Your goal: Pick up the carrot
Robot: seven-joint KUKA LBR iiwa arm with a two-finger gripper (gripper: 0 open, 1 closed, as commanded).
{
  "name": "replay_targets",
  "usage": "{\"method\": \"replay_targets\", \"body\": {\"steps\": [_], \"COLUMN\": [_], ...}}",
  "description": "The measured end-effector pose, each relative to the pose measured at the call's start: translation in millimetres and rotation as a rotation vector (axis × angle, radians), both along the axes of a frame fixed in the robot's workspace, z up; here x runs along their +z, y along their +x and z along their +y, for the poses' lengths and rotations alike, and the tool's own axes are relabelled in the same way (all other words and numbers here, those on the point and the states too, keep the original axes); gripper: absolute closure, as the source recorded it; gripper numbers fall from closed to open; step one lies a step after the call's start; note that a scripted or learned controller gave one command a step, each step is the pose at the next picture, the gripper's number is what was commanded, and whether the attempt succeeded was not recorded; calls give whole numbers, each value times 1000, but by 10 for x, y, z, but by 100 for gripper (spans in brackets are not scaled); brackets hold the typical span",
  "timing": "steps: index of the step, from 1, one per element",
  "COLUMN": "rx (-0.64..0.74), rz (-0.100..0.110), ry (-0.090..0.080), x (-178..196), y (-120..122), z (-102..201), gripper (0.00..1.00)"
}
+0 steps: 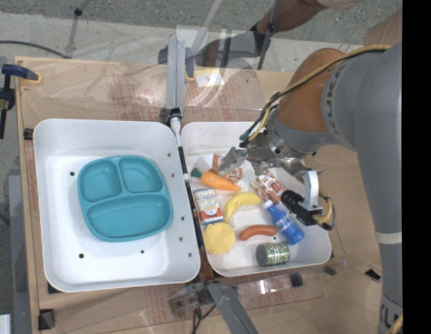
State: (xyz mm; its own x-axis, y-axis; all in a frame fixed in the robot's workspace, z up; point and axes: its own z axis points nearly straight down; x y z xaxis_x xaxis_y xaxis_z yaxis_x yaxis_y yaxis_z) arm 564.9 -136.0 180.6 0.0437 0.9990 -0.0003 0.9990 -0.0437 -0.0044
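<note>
Carrot [219,181] lies in right bin [201,136], near its left wall, beside banana [241,203]. Gripper [236,160] hovers just above-right of carrot; fingers apart, nothing between them. Blue plate [123,196] in left bin [55,145].

The arm [361,103] runs off the right edge; its wrist covers the right bin's [201,134] far right corner. The small packets' [267,185] labels are unreadable.

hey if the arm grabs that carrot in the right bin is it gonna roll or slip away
Probably. The carrot looks smooth, rounded and tapered, so it may squirt from a pinch or roll when nudged. It looks like a rigid toy, likely light. The banana and small carton lying close by might limit rolling.
</note>
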Motion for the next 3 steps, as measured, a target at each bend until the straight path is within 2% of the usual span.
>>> {"method": "replay_targets", "body": {"steps": [1,2,3], "rx": [-130,-72,284], "rz": [-2,-2,48], "ry": [-1,1,13], "x": [-945,-934,-979], "y": [-39,517,696], "z": [114,120,85], "gripper": [0,0,0]}}
